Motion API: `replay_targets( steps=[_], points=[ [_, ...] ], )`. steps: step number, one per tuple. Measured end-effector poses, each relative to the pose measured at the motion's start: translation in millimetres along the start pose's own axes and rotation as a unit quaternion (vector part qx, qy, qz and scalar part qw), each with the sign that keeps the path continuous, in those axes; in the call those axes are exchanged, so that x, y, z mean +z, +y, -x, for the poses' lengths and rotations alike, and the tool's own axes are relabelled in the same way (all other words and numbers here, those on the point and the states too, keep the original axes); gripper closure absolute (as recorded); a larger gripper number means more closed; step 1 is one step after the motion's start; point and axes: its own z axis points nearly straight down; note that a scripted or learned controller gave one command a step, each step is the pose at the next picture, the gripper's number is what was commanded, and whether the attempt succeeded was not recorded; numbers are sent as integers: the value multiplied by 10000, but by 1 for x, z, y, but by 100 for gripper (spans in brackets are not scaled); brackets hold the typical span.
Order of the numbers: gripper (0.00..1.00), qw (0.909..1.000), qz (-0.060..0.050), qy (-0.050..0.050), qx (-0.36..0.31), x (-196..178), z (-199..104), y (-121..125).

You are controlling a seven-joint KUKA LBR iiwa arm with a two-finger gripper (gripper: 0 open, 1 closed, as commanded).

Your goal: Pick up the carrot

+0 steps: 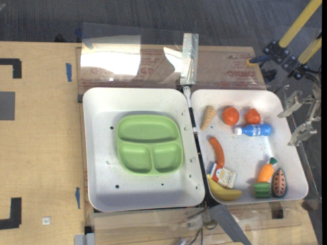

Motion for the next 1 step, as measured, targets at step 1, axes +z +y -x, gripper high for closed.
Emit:
replay_targets(
  steps=[1],
  points=[
    [0,9999,11,38,116,68,-72,-7]
  ],
)
